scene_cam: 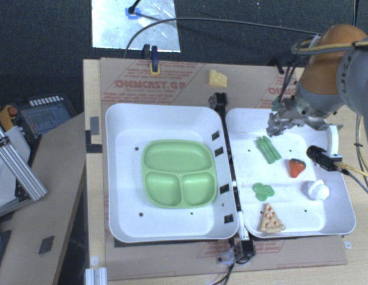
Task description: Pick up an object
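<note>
End effector (278, 126) above green stick (268, 149)

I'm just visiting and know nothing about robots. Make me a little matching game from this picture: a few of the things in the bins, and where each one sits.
Things:
1. green divided plate
2. pizza slice
3. strawberry
4. white round piece

Places:
A. near edge of the right bin
B. middle of the left bin
C. right bin, just beyond the strawberry toward the right rim
D. right bin, between the green stick and the white round piece

Pairs: 1-B, 2-A, 3-D, 4-C
</note>
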Controlling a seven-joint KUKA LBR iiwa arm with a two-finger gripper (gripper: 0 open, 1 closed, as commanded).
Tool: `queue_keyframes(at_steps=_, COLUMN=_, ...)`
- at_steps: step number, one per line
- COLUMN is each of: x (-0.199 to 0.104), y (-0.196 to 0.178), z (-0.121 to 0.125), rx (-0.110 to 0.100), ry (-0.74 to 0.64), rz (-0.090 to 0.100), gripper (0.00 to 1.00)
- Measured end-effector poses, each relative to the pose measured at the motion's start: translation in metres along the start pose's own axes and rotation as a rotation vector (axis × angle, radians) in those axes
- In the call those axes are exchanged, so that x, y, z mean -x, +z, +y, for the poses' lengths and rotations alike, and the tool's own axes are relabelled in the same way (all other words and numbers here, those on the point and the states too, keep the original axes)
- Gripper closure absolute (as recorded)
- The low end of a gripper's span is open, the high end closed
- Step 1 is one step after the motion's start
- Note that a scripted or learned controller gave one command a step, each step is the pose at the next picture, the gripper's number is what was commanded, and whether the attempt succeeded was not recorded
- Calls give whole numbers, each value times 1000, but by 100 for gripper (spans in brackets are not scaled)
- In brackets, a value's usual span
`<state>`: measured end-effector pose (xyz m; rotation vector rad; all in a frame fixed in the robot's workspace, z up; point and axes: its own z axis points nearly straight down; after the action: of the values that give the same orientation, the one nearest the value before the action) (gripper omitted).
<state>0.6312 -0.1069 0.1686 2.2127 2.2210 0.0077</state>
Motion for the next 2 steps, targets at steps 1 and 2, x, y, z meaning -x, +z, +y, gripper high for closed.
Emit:
queue_keyframes(at_steps=1, x=0, y=-53, z=2, rx=-3, ry=-1, rz=0, gripper=100)
queue_keyframes(at_steps=2, x=-45, y=-48, z=-9, rx=-7, ry=-3, rz=2, gripper=100)
